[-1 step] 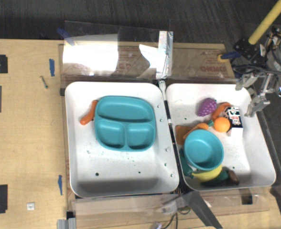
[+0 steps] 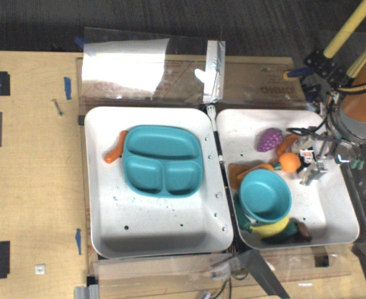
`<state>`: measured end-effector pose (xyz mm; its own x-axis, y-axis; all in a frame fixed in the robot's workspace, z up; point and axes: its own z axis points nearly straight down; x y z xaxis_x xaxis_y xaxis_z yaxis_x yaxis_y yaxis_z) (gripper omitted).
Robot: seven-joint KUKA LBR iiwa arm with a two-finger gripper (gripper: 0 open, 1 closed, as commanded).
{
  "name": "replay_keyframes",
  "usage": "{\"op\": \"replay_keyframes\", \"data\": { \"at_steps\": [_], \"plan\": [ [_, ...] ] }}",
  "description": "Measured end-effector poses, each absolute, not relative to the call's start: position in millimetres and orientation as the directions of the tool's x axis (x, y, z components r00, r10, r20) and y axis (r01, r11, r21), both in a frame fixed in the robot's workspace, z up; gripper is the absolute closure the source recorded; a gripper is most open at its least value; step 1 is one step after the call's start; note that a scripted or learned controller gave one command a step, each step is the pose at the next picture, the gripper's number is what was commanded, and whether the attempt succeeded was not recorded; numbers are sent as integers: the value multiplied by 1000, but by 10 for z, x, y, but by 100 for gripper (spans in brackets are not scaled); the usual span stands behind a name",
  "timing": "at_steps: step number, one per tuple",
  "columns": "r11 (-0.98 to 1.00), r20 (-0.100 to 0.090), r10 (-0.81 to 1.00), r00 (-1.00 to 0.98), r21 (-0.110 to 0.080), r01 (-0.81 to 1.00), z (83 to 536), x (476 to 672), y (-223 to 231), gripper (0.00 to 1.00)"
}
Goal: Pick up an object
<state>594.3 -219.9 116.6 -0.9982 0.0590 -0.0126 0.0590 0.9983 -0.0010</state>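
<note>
Camera view has me over the right bin [image 2: 342, 198], my gripper [image 2: 312, 167] just right of the orange ball [image 2: 289, 162], jaws unreadable, cannot tell their state; reaching step, next I must drop onto it.

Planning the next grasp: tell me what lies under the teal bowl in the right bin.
The teal bowl sits on a yellow object, whose edge shows below the bowl's rim; a green piece shows at its left. The bowl covers the rest, so their shapes stay unknown.
</note>
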Motion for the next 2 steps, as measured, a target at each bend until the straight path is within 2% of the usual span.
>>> {"op": "replay_keyframes", "data": {
  "at_steps": [1,2],
  "plan": [
    [1000,-10,29,-1000,0,29,876,6113,-2213,0],
    [997,-7,80,-997,0,80,874,6131,-1995,0]
  ]
}}
